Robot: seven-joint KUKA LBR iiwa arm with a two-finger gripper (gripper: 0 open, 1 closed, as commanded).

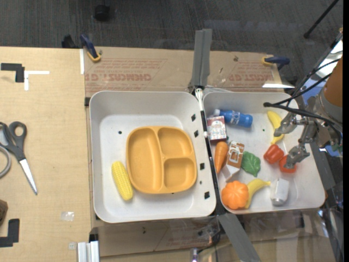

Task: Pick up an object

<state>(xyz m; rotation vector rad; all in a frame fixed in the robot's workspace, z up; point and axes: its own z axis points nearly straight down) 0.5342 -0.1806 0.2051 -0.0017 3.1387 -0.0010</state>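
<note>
My gripper [287,144] hangs over the right side of the right bin [316,201], its fingers spread apart with nothing between them. One fingertip [280,129] is by a yellow banana [274,121]. The other fingertip [293,158] is just above a small red piece [288,167]. A red pepper [273,154] lies right beside the gripper on its left. Also in this bin are a blue bottle [238,118], a carrot [220,155], two small cartons [217,128], a green piece [251,164], an orange fruit [234,195] and a white cup [280,191].
The left bin [103,146] holds a yellow divided plate [162,160] and a corn cob [122,180]. Scissors [19,152] lie on the bench at far left. Blue clamps [90,47] pin cardboard behind the bins. Cables run at the right edge.
</note>
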